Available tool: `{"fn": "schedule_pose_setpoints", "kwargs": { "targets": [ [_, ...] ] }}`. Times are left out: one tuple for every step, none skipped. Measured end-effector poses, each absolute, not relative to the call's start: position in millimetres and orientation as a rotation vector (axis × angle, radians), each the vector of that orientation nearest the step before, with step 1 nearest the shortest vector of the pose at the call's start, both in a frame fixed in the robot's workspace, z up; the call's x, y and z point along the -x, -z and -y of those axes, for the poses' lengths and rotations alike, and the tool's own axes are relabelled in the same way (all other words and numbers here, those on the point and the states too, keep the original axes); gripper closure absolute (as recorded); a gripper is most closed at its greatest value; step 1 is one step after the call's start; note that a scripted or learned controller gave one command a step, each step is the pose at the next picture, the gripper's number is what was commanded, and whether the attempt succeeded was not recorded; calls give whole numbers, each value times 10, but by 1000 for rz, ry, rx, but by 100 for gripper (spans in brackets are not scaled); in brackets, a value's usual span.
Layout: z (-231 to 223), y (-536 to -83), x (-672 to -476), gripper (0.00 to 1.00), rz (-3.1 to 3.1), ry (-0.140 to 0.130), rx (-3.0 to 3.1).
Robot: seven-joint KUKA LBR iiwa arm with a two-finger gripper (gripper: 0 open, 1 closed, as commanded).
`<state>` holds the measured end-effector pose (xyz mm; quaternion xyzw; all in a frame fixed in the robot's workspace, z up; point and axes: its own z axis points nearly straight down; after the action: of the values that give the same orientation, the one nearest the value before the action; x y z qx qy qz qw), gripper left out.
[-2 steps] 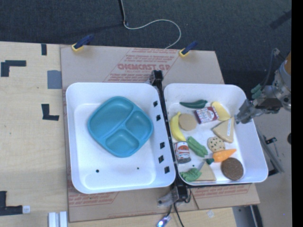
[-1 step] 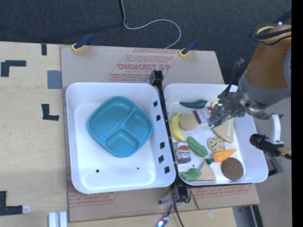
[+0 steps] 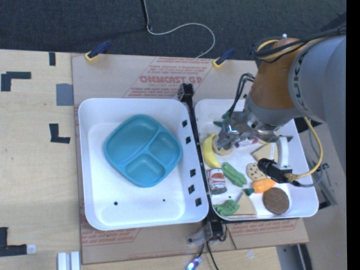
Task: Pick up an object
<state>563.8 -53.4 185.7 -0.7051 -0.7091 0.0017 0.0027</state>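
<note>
The pincer (image 3: 228,135) hung over the banana (image 3: 210,152); its opening could not be told. The banana, at the right bin's (image 3: 306,210) nine o'clock, appeared light, smooth and curved; mid-body offered the best hold.

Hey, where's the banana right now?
The banana lies in the right bin, against its left wall, just left of the pincer and above the small can.

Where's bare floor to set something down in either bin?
Left bin: bare strip along the near wall, below the blue plate, and narrower margins beside it. Right bin: crowded with banana, can and cookie, with the gripper over them.
</note>
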Motion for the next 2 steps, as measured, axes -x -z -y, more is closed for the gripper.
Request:
{"fn": "schedule_pose_setpoints", "kwargs": {
  "targets": [
    [-284, -2017, -5134, 100, 2227, -3, 2208],
    [12, -3529, -4838, 100, 2228, 16, 2227]
  ]
}}
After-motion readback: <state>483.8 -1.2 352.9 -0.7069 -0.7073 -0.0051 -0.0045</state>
